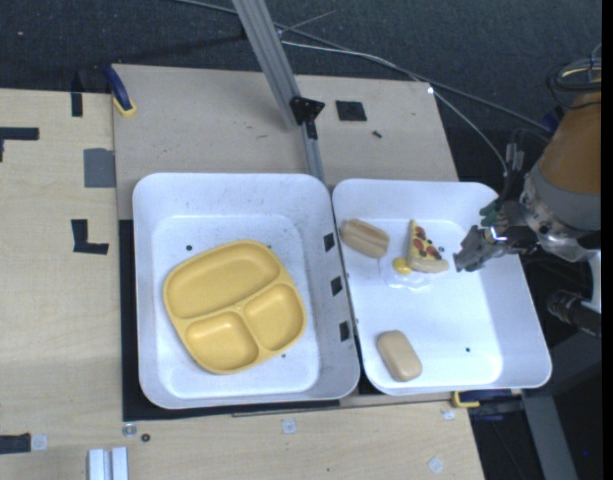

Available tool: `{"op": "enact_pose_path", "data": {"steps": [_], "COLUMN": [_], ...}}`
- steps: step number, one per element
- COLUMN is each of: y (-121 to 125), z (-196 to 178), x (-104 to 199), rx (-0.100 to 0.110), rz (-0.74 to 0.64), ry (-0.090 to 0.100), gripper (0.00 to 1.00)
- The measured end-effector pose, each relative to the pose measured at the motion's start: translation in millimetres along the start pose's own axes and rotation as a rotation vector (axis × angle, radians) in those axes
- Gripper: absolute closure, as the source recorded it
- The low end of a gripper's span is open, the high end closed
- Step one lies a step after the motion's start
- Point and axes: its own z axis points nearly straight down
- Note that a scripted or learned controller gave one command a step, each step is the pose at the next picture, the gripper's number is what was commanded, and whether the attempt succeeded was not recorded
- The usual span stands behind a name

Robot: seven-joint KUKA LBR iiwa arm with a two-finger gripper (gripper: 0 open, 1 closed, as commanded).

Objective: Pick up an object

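Camera view: my gripper [473,253] hovers just right of the pizza slice toy [423,249], approach step. Jaw state I cannot tell; next, I must centre over the slice and descend.

Blue clamp [119,90] at bench corner, grey pole [271,43], black cables [486,103]

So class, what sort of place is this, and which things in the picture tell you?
Probably a robot lab test bench: two white bins on a taped board, a robot arm, and toy food such as a pizza slice.

Grey arm [576,203] with orange band, black cables, and a dark gripper [473,253].
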Motion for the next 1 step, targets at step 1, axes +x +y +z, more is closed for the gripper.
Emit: {"op": "enact_pose_path", "data": {"steps": [1], "y": [2.5], "z": [3.0], "x": [44.3], "rx": [0.004], "rz": [-0.004], "ry": [0.001], "gripper": [1.0]}}
